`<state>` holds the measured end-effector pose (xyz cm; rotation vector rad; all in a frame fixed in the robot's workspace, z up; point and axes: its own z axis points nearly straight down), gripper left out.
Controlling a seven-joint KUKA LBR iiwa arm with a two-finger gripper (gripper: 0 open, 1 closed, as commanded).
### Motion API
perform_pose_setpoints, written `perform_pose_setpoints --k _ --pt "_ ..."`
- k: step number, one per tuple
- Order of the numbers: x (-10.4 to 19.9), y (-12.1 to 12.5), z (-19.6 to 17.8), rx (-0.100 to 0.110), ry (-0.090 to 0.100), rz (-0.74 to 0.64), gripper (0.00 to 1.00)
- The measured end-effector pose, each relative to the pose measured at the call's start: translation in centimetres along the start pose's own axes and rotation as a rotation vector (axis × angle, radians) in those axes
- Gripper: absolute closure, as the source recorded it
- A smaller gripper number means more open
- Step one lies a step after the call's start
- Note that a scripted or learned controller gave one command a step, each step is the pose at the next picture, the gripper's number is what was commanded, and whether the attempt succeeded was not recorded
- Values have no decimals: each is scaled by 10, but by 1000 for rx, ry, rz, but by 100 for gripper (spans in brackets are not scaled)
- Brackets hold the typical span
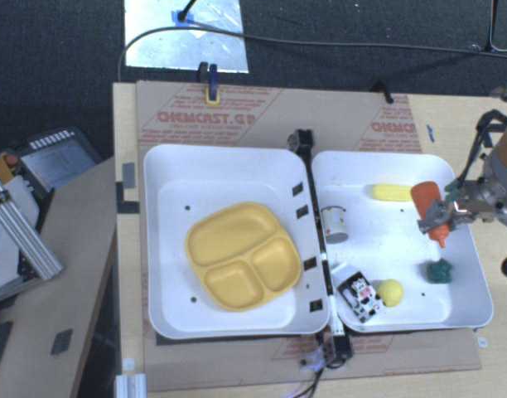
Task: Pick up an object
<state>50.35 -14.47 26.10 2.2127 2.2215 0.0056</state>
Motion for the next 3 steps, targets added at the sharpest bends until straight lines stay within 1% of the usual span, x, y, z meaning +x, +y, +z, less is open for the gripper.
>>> perform_pose_setpoints --k 1,2,3 --pt "46 25 15 4 2 -5 100" --pt "93 44 28 5 3 -5 100" --pt "137 71 22 3 3 -5 100"
